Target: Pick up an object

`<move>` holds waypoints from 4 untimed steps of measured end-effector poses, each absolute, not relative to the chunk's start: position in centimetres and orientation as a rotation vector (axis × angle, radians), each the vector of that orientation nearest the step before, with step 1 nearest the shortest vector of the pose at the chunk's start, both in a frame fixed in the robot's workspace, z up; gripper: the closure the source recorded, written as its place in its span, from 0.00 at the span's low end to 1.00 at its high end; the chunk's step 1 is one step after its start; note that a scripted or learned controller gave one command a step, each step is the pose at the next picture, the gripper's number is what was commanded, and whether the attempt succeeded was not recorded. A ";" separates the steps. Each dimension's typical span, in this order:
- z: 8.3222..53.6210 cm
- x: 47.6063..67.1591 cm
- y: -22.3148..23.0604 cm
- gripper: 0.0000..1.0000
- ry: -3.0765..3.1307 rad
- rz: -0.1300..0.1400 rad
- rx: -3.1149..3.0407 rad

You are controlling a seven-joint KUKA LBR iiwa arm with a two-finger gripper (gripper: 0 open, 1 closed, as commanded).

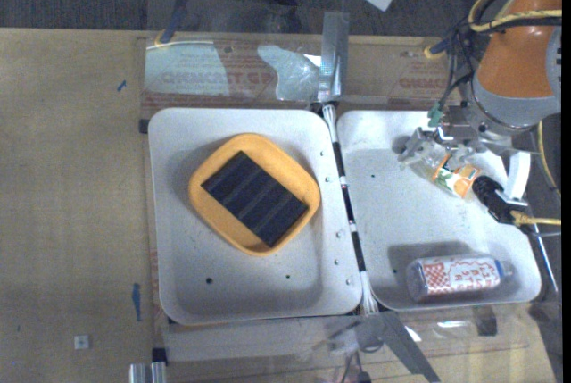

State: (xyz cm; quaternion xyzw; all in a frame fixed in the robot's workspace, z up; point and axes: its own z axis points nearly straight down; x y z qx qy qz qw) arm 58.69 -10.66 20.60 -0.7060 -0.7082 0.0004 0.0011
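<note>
While my gripper (pixel 426 147) hangs low over the far part of the right bin (pixel 384 220), just beside a small orange-and-white packet (pixel 457 179) (its pincer's spread I cannot tell), I see a patterned bottle (pixel 457 275) lying near and a yellow-rimmed dark block (pixel 254 194) in the left bin (pixel 174 220).

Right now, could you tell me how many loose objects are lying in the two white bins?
3: a yellow-rimmed dark pad in the left bin, a patterned bottle at the right bin's near edge, and a small orange-and-white packet beside the gripper. More may hide under the arm.
</note>
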 end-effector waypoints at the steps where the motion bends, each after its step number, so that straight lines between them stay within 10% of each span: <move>1: 16.4 58.9 -18.5 0.00 -2.327 0.001 -2.109; 2: 9.6 61.1 -18.9 0.00 -2.373 -0.002 -2.062; 3: 10.6 61.1 -19.1 1.00 -2.373 -0.004 -2.069; 4: 18.8 62.1 -11.0 1.00 -2.517 -0.001 -1.883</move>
